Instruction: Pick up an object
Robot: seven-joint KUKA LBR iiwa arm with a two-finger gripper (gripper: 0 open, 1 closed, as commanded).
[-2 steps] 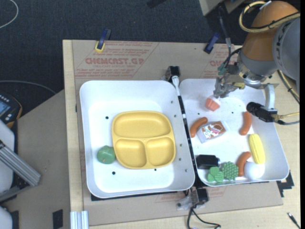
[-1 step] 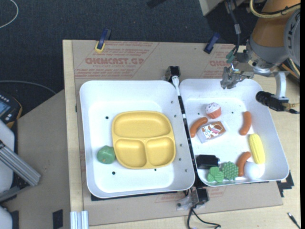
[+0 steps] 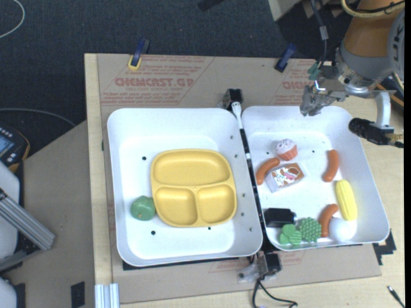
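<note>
The left bin (image 3: 122,172) lies far to the left of the hand and lower in the view. In it, a green ball (image 3: 143,208) sits near the front left corner, touching the left side of a yellow tray (image 3: 192,187) with three compartments. The tray takes the middle of this bin.

The right bin (image 3: 369,191) begins just under the hand and goes down toward the front. Below the hand and to its left there is a pink cupcake (image 3: 286,149); under it, a sausage (image 3: 266,170) lies tilted, just beside a small packet (image 3: 285,176) with a red and white print. Further to the front, a black block (image 3: 279,217) lies near the front wall, and green grapes (image 3: 300,231) lie just beside it, at the front rim.

Almost straight below the hand, a little to its right, a second sausage (image 3: 331,165) stands nearly upright in the view. Below that one lies a corn cob (image 3: 346,199), and a third sausage (image 3: 327,217) curves between the grapes and the corn. A white object (image 3: 343,230) rests at the front right corner; what it is, I cannot tell.

The hand (image 3: 313,107) hangs over the back edge of the right bin, apart from all the objects. It holds nothing that I can see, and whether it is open or closed I cannot tell.
</note>
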